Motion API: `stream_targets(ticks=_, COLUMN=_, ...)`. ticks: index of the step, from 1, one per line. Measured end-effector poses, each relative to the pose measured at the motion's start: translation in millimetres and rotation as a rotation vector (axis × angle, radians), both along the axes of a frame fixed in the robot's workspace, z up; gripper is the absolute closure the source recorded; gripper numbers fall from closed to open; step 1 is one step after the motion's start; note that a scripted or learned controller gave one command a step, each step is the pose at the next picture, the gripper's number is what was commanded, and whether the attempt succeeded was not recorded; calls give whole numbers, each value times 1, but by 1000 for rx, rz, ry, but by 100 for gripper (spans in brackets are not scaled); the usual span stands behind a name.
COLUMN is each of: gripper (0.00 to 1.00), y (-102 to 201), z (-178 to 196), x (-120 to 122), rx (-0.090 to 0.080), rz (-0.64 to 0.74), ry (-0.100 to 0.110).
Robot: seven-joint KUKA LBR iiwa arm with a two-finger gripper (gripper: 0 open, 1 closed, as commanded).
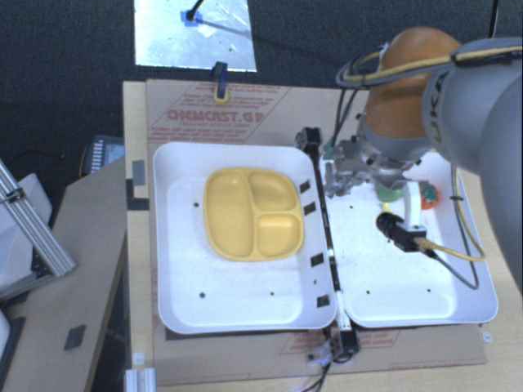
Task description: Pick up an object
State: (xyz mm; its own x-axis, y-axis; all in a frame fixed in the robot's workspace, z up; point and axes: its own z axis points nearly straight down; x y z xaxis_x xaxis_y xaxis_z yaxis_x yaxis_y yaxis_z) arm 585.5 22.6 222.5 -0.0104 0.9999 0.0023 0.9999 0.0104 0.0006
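Note:
My gripper (pixel 337 183) hangs low over the far left part of the right bin (pixel 409 300), close to the wall between the two bins. Just to its right, a green object (pixel 391 193) peeks out from under the wrist. A small orange and red object (pixel 427 194) lies further right, next to a white upright piece (pixel 413 207). The arm's orange band (pixel 409 64) and grey body cover the far right of that bin. A yellow divided plate (pixel 252 213) lies in the middle of the left bin (pixel 184 300).
A black connector (pixel 398 229) with a yellow cable (pixel 458 256) hangs over the middle of the right bin. A black strip with clips (pixel 321 219) runs along the divide between the bins. Cardboard (pixel 216 109) lies beneath both bins.

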Motion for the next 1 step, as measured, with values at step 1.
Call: stream_targets(ticks=1, gripper=100, y=60, z=-6, x=3, rx=0, rz=0, ry=-1)
